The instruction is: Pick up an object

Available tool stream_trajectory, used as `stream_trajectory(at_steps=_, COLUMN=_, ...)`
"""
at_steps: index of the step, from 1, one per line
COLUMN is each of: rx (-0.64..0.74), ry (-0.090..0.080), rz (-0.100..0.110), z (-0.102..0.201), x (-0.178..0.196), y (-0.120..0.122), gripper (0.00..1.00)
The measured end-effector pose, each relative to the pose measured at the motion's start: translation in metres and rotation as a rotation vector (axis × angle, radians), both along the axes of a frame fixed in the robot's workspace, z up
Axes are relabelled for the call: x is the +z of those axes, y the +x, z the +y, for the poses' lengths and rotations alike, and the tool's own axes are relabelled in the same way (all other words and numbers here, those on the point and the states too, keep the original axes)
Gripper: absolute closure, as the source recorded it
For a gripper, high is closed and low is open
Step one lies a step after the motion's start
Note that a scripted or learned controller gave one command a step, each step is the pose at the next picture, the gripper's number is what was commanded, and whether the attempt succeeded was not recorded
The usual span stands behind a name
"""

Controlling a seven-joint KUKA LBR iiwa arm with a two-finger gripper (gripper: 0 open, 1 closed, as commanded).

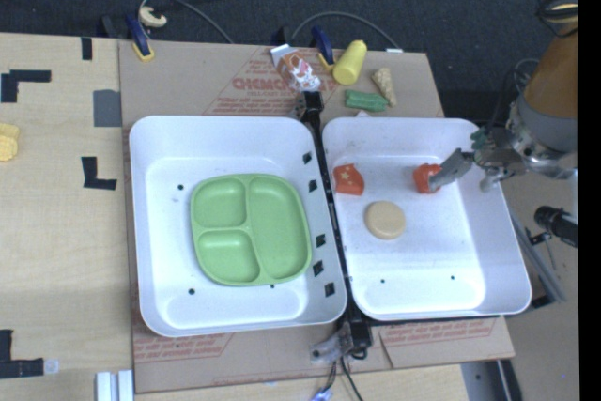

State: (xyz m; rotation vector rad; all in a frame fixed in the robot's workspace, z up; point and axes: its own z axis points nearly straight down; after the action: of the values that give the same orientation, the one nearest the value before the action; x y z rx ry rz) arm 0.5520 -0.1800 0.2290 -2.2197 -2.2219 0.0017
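Note:
In the right bin (pixel 470 291) lie three small objects. A red piece (pixel 348 179) sits near the bin's left wall, and a round beige disc (pixel 385 220) lies just below the middle. A second red piece (pixel 426 177) rests further right. My gripper (pixel 453 170) reaches in over the bin's right side, low and slanted, with its tip right against this second red piece. From this angle I cannot make out whether the piece is gripped or merely touched. The arm's grey wrist and orange band (pixel 549 94) stand past the bin's right rim.
The left bin (pixel 160 296) holds a green divided plate (pixel 251 228). Behind the bins on the cardboard lie a yellow object (pixel 349 61), a green piece (pixel 365 100), a beige piece (pixel 383 85) and a small packet (pixel 299 69). Cables run along the back.

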Motion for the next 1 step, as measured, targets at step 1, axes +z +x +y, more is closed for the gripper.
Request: stream_trajectory(at_steps=1, rx=0.001, ry=0.002, rz=0.003, z=0.0667, x=-0.1162, y=-0.0203, gripper=0.00)
